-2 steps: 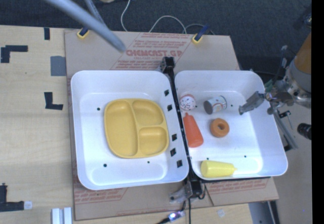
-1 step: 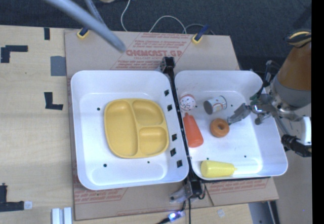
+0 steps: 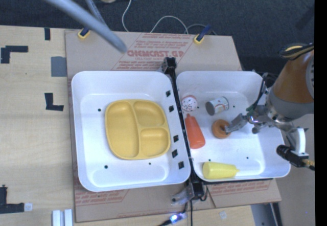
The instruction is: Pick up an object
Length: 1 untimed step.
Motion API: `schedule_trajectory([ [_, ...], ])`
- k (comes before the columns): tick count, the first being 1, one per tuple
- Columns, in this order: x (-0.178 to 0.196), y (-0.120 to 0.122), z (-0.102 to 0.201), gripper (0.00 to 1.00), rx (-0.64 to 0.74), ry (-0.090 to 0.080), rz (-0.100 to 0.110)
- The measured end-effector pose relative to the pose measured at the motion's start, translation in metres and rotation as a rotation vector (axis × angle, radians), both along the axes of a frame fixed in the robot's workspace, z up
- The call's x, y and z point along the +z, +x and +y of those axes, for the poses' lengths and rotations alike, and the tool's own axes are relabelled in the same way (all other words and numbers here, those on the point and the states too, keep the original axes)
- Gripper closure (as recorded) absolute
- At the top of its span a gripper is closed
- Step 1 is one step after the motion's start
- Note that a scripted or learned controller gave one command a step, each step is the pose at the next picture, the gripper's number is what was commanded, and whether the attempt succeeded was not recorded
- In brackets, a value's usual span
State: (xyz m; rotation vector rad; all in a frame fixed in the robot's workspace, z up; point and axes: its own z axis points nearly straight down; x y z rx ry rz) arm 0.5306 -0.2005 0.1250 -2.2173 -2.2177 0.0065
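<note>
Camera view, looking down on the bench: the gripper (image 3: 236, 123) reaches into the right bin (image 3: 255, 77) from the right, its grey tip aimed at the small orange-brown round object (image 3: 220, 129), which lies just to the tip's left and appears to touch it or nearly so. No object is seen between the fingers; how far apart they stand cannot be told at this resolution. Other candidates lie farther left of the tip: a small metal can (image 3: 217, 105) on its side, above; an orange carrot-like piece (image 3: 194, 131) with its long axis running up-down along the bin divider; a yellow object (image 3: 219, 170) lying left-right along the near wall. The left bin (image 3: 92, 83) holds a yellow divided plate (image 3: 137, 129).
</note>
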Motion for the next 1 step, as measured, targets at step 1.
schedule_trajectory([
  [1,-0.0346,0.0037,0.0013,0.0,0.002,0.005,-0.01],
])
